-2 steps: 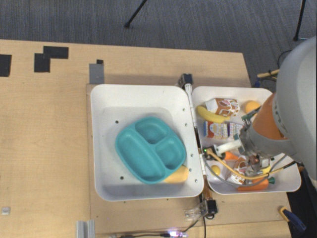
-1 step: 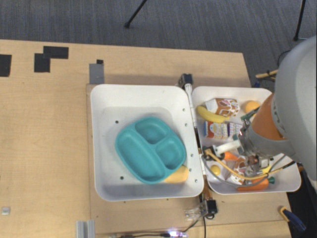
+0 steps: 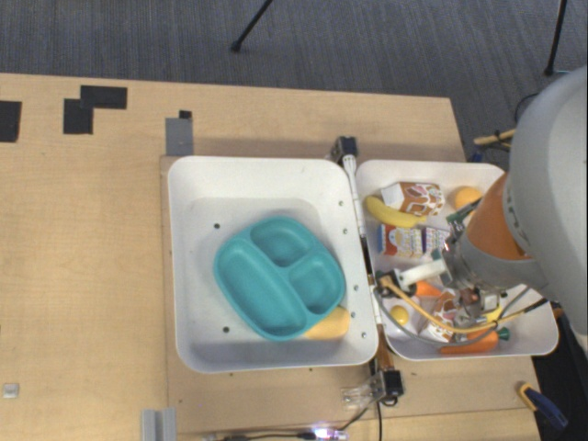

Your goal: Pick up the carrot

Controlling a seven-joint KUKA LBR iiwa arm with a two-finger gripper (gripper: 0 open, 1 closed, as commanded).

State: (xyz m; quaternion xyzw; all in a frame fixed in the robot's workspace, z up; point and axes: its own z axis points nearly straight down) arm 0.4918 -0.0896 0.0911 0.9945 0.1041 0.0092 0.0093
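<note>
Over the right bin (image 3: 549,340), fingers (image 3: 470,309) near the carrot (image 3: 473,343), spread perhaps indiscernible.

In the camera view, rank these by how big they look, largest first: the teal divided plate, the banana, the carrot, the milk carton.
1. Teal divided plate, by far the largest.
2. Banana and milk carton: too alike to rank.
3. Carrot: looks smallest, though clutter partly hides it.

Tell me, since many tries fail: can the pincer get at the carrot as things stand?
Probably yes. The pincer hangs just above the carrot, which lies uncovered along the right bin's near wall. Yellow sticks and other clutter crowd beside it, so a clean grip looks uncertain.
</note>
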